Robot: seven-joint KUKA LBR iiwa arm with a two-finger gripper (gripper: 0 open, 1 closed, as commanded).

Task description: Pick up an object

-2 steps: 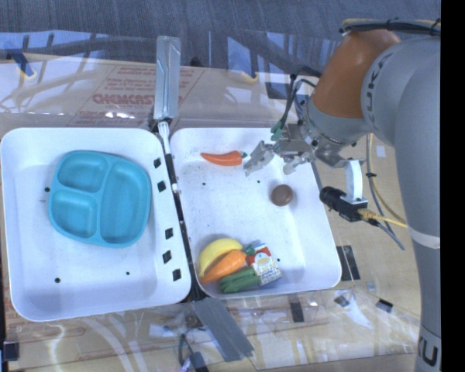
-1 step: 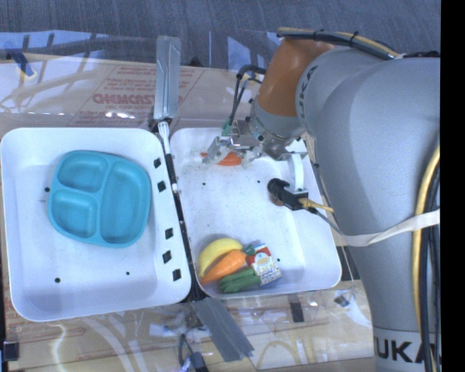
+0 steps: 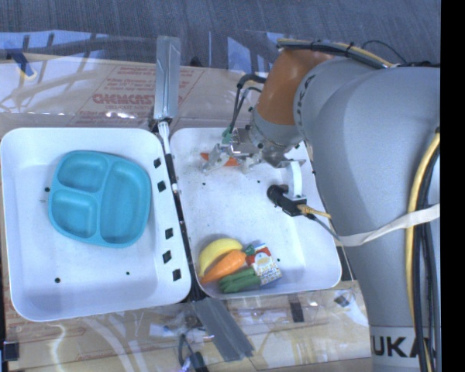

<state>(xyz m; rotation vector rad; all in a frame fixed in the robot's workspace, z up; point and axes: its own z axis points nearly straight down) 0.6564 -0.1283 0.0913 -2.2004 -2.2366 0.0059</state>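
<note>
Gripper (image 3: 231,147) low over far end of right bin (image 3: 310,273), tips at small orange-and-white item (image 3: 217,159) on bin floor. Finger state: cannot tell; nothing confirmed between them. Item too small and blurred to identify.

Remaining candidates heaped at near edge of same bin, touching one another: yellow lemon-shaped piece (image 3: 217,250), orange carrot-shaped piece (image 3: 226,264), green pod-shaped piece (image 3: 239,282), small printed carton (image 3: 265,263). Likely light, rigid toy food; smooth, rounded skins, probably prone to slipping. Recommended hold: across narrow width at mid-length, not at tapered ends. Carton: across flat faces.

Left bin (image 3: 15,208) with blue divided plate (image 3: 101,198): broad, shallow, poor fit for two-finger grasp except at rim.
</note>
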